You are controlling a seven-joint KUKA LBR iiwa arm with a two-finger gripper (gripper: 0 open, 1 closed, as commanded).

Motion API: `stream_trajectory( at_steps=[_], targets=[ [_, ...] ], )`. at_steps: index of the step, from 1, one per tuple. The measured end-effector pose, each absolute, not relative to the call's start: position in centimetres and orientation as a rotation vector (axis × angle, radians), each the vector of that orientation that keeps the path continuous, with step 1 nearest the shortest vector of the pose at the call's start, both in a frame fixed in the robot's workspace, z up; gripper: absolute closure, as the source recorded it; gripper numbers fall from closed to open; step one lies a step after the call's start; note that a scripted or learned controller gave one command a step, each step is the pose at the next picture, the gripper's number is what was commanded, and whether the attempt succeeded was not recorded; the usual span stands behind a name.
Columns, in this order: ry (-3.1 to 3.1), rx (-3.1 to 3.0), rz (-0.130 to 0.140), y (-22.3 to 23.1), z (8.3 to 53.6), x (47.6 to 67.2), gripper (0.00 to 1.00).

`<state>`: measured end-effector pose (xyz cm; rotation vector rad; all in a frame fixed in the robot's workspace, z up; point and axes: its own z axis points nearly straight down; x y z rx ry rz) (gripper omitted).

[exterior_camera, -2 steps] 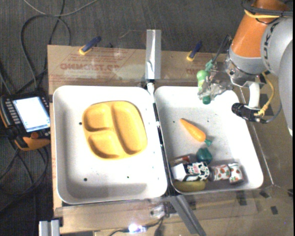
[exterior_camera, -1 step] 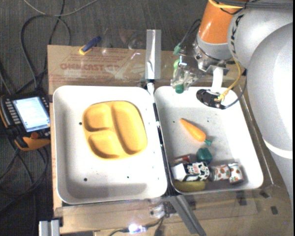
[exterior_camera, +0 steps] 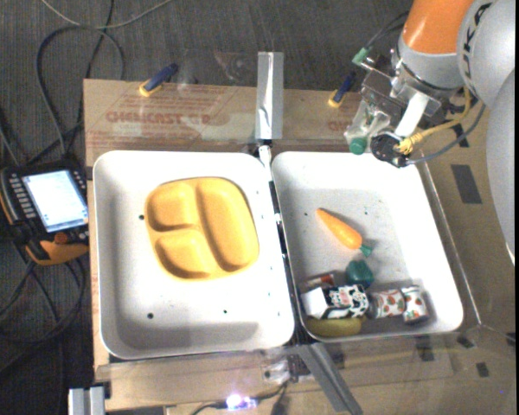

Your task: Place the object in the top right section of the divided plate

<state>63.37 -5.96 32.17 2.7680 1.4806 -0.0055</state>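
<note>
Yellow divided plate (exterior_camera: 202,228) lies flat in left bin; orange carrot (exterior_camera: 340,228) lies in right bin.

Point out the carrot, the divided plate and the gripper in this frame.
carrot (exterior_camera: 340,227): camera view, middle of its orange body, right bin.
divided plate (exterior_camera: 240,251): camera view, yellow rim at its right edge, left bin.
gripper (exterior_camera: 361,137): camera view, between its fingertips, above the right bin's far edge.

The arm (exterior_camera: 493,50) enters from the upper right of the camera view, its grey link sloping down and to the left. An orange band (exterior_camera: 445,7) sits directly above the wrist. The wrist housing points the gripper (exterior_camera: 368,132) downward and to the left. The gripper has translucent fingers with a green tip; whether they are parted cannot be determined. A yellow cable (exterior_camera: 432,132) loops just right of the gripper.
</note>
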Motion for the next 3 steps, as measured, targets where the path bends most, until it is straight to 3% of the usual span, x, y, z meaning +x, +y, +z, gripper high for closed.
stream_trajectory(
  at_steps=[1,2,3],
  targets=[
    [1.953,2.461,-0.003,5.4,32.2,59.7,1.0],
    [1.85,2.541,-0.005,12.8,32.1,56.1,1.0],
    [1.808,2.569,-0.007,17.5,24.5,61.2,1.0]
  ],
)
